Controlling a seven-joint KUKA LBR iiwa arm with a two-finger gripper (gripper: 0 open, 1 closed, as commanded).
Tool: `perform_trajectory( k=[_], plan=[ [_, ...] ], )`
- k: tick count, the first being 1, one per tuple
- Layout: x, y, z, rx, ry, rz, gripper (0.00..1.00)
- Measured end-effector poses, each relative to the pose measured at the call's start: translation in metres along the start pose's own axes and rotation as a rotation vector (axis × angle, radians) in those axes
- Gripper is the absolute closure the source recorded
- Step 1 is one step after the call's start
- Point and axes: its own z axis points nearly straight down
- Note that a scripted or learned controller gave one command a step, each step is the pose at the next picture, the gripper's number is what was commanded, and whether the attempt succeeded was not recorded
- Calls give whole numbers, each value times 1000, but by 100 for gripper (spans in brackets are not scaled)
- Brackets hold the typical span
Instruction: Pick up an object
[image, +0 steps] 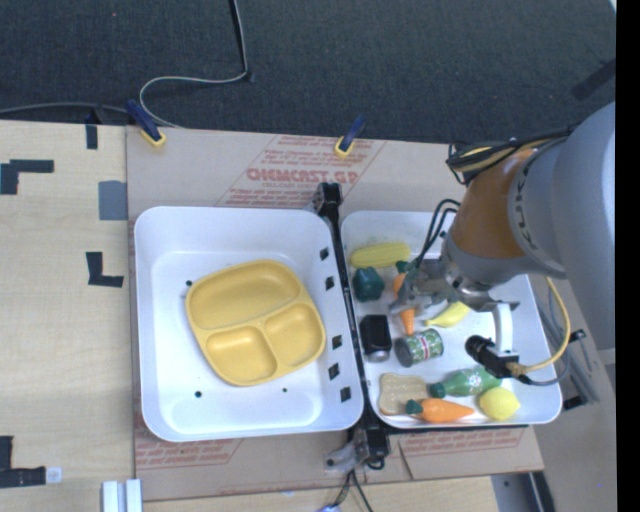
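**A:** The grey arm with the orange band (490, 215) was down in the right-hand shallow white bin (540, 400), and its hand (418, 290) hung low over the clutter there. I read that as the reach-and-descend step, with nothing lifted.

**B:** Was the hand open?

**A:** I couldn't tell (the wrist covered it from above). No object showed in its grip, so I wouldn't have called a hold.

**B:** What sat nearest?

**A:** A small orange carrot-shaped piece (407, 321) lay just below the hand, close enough that I couldn't say whether they touched. The green-labelled tin can (419, 346) lay on its side just past that, and a pale yellow banana-like piece (451, 314) sat beside the wrist. The yellow plastic corn cob (380, 254) and a dark teal lump (367, 284) were to the hand's upper left.

**B:** And the next move?

**A:** My guess: settle on one piece, likely the small carrot, close squarely, then lift straight up. Things were packed tight, so a nudge could have scattered them. The yellow divided plastic plate (256, 320) sat well apart in the left-hand white bin (160, 400).
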Motion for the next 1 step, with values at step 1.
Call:
perform_trajectory(
  k=[1],
  plan=[
    [78,55,-89,4,4,-2,100]
  ],
)
